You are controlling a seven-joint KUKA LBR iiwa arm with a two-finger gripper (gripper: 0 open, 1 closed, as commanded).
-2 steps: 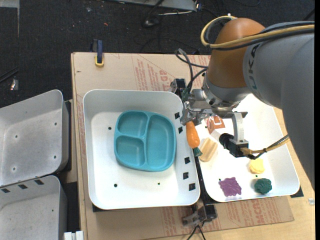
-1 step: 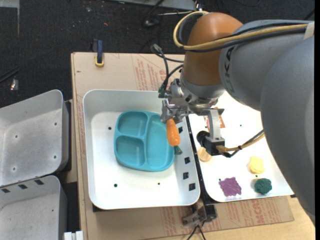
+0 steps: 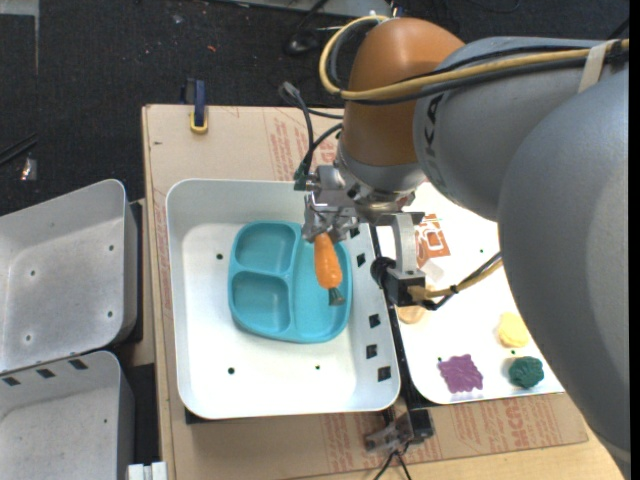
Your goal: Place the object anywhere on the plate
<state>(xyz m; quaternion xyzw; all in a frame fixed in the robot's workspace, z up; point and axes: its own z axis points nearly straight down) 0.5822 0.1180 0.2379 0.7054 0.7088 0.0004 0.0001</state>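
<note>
A turquoise divided plate (image 3: 270, 293) lies in the left white bin (image 3: 200, 368). An orange carrot-shaped object (image 3: 327, 262) hangs upright over the plate's right compartment, its top between the fingers of my gripper (image 3: 325, 234), which is shut on it. The grey arm with its orange band reaches in from the upper right and hides the area behind the gripper.
The right bin (image 3: 440, 393) holds a purple piece (image 3: 460, 372), a green piece (image 3: 526, 371), a yellow piece (image 3: 512, 329), a tan piece (image 3: 410, 314) and an orange-white item (image 3: 431, 240). A black divider with white marks (image 3: 380, 318) runs between the bins. White lids (image 3: 60, 268) lie at left.
</note>
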